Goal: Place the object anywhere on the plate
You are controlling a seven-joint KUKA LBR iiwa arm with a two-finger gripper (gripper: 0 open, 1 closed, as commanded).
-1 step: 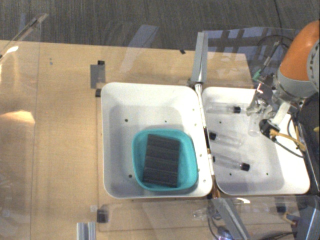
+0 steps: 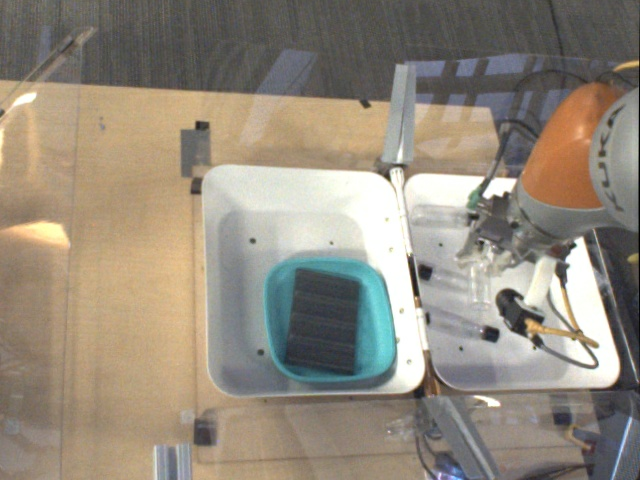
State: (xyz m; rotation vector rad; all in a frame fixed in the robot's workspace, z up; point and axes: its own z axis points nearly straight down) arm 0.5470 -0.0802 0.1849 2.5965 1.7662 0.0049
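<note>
My gripper [image 2: 487,260] hangs over the right bin [image 2: 590,363]; finger state unclear. Left bin [image 2: 235,218], six o'clock: teal plate [image 2: 378,313] bearing dark ridged block [image 2: 323,320].

Two white bins [image 2: 225,268] on one tabletop [image 2: 100,298] — one teal plate [image 2: 378,308], one dark ridged block [image 2: 323,320], one arm [image 2: 570,168].

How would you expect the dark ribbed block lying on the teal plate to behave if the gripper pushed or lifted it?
The dark ribbed block lies flat and broad on the teal plate, so it probably slides rather than rolls or tips. Its straight edges suggest stiffness, and the ridges likely give some grip.
</note>
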